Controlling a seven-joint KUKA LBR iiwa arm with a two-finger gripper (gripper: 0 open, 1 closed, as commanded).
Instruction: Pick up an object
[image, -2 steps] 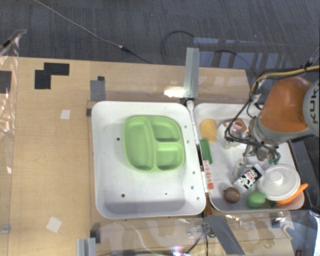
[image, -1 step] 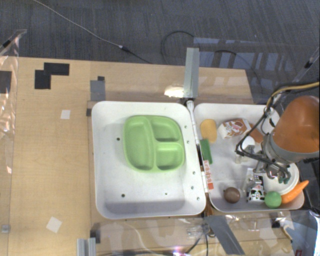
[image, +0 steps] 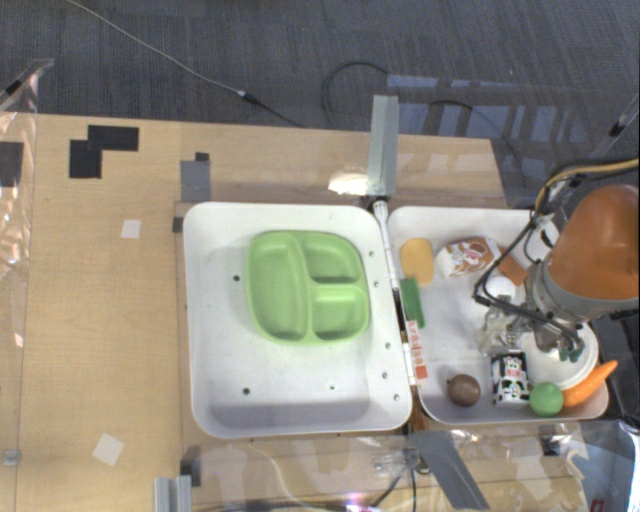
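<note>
The right white bin (image: 440, 400) holds several small objects. Along its left side are a yellow rounded piece (image: 417, 260) and a green stick (image: 411, 302). A brown, white and red packet (image: 466, 256) lies at the back. Along the front sit a brown ball (image: 462, 389), a black-and-white carton (image: 510, 379), a green ball (image: 546, 399) and an orange carrot (image: 590, 384). My gripper (image: 520, 335) hangs low over the bin's right half, just behind the carton and beside a white round dish (image: 580, 362). The orange-banded wrist (image: 598, 245) covers what lies under it.
The left white bin (image: 220, 380) holds a green divided plate (image: 306, 285). A red-and-white strip (image: 413, 352) lies along the wall between the bins. A metal post (image: 383, 145) stands behind the bins. Cables (image: 520, 265) loop beside the wrist.
</note>
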